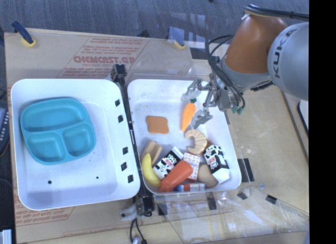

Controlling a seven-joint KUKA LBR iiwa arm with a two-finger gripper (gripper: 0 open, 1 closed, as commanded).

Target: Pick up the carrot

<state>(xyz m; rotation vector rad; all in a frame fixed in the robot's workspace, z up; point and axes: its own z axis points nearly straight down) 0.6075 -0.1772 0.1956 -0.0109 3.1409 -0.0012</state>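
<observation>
The gripper (198, 101) sits right over the carrot (188, 116) in the right bin (137, 106), ready to grab it. Its fingers look spread apart, maybe touching the carrot's top, but I can't be sure

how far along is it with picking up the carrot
Done: the arm has reached into the right bin, with the gripper right at the carrot. In hand: closing in on the carrot, which looks to be lying on the bin floor. Left: a clear grip and the lift; I can't tell how the jaws stand.
</observation>
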